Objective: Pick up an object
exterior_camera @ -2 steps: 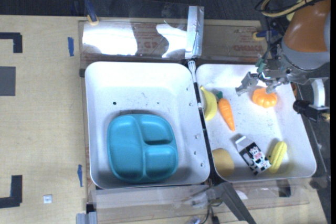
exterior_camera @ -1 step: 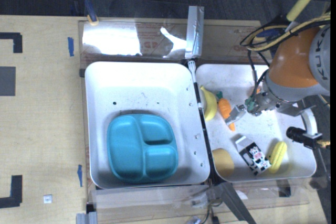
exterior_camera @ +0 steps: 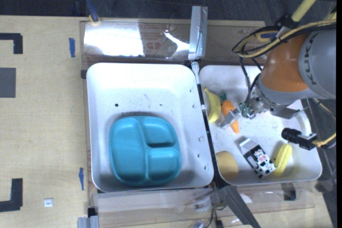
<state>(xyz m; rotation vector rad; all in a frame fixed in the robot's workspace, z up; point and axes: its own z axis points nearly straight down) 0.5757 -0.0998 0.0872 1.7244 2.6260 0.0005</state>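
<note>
The gripper (exterior_camera: 241, 112) is seen low in the right bin (exterior_camera: 315, 171), just beside an orange toy (exterior_camera: 230, 108). Whether anything is pinched cannot be told. A blue tray (exterior_camera: 144, 148) is seen in the left bin (exterior_camera: 107, 83).

A turquoise divided tray (exterior_camera: 144, 148) sits in the left white bin (exterior_camera: 107, 83), on a pale wood-toned table (exterior_camera: 40, 115) marked with black squares and blue tape. The right white bin (exterior_camera: 312, 168) holds a yellow banana (exterior_camera: 213, 105), an orange carrot (exterior_camera: 231, 115), a tan fruit (exterior_camera: 227, 164), a second yellow banana (exterior_camera: 282, 159) and a black-and-white patterned box (exterior_camera: 258, 159). The arm (exterior_camera: 299, 69) is grey with an orange band, trailing yellow cables.
</note>
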